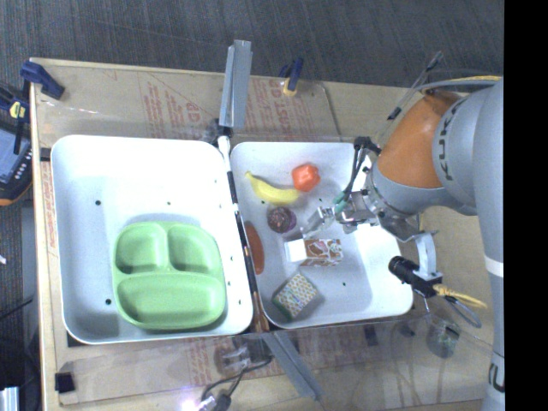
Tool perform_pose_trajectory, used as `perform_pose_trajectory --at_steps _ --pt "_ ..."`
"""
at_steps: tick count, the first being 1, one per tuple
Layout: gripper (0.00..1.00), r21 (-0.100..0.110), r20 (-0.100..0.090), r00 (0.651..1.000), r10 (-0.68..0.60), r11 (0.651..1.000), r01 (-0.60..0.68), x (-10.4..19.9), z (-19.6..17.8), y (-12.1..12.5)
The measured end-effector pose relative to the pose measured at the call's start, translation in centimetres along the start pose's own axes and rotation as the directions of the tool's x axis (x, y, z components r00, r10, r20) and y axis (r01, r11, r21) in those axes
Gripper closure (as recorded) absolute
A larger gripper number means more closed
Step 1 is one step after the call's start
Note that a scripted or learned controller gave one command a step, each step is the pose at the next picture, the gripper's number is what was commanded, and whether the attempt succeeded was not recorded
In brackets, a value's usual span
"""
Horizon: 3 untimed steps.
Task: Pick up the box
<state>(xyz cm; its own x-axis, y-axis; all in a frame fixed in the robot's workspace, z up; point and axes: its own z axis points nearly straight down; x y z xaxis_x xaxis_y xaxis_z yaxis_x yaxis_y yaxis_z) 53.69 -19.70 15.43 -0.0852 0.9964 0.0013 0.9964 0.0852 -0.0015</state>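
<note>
Left bin (77, 229): holds a green divided tray (169, 276), lying flat toward the near side; not part of the task.

Right bin (385, 302), contents left to right: a reddish-brown item (253, 248) against the left wall; a banana (272, 192); a dark round fruit (281, 219); a patterned packet (297, 295) near the front wall; an orange-red fruit (305, 176).

Box (315, 251): small carton, white and red print, lying flat mid-bin, just right of the dark fruit and behind the patterned packet. Judged light, stiff-walled, slightly crushable, smooth-faced. Best hold: across its shorter sides, fingers coming straight down.

Gripper (318, 221): just behind the box; whether the pincer is spread or pressed together cannot be told.

Room: bare bin floor right of the box gives space for one finger; the dark fruit crowds the far-left corner. The front wall is well apart. A straight lift looks unobstructed.
</note>
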Motion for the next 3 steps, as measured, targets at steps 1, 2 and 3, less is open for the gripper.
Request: perform_pose_trajectory --at_steps 1,2,3 --pt "0.0 -0.004 0.003 0.996 0.087 0.996 -0.087 -0.9 6.1 -6.0" --pt "0.0 -0.008 0.01 0.991 0.137 0.991 -0.137 6.6 6.1 0.5" --pt "0.0 0.0 0.0 1.0 0.01 1.0 -0.01 3.5 4.4 6.3"
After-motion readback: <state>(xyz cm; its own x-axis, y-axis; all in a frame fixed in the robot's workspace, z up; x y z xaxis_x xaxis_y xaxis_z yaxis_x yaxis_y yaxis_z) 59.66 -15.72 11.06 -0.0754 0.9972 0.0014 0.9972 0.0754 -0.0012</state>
